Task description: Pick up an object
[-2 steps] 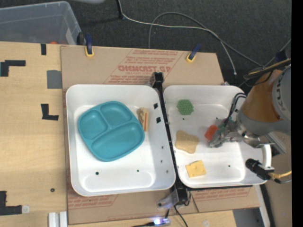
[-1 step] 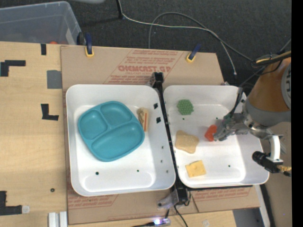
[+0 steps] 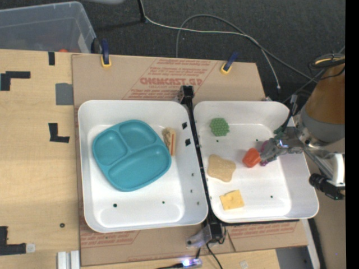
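In the right bin lie a red-orange toy, a green knobbly ball, a tan bread-like piece and a yellow cheese wedge. My gripper is low over the right bin, reaching in from the right. Its tip is right against the red-orange toy's right side. I cannot tell whether the toy is between the tips or just beside them.
The left bin holds a blue divided plate and a small brown stick-shaped toy at the plate's right edge. A black divider joins the bins. A clear plastic tub stands at the back left.
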Controlling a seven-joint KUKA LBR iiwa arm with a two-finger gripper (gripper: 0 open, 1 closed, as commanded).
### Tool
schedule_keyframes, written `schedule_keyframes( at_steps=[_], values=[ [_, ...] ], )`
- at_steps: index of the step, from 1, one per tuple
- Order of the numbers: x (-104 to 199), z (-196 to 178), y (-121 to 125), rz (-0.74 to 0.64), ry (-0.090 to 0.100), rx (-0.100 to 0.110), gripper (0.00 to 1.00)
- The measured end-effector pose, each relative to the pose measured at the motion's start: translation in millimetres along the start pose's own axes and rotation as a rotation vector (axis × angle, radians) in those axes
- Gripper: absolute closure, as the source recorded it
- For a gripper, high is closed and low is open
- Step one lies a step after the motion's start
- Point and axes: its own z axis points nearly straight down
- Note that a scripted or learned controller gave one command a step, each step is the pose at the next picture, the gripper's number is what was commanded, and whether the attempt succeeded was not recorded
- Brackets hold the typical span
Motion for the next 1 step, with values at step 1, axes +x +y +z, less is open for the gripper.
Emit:
schedule_keyframes(
  at_steps=[1],
  values=[
    [0.2,-39.5,0.8,0.0,0.0,0.0,1.0]
  ],
)
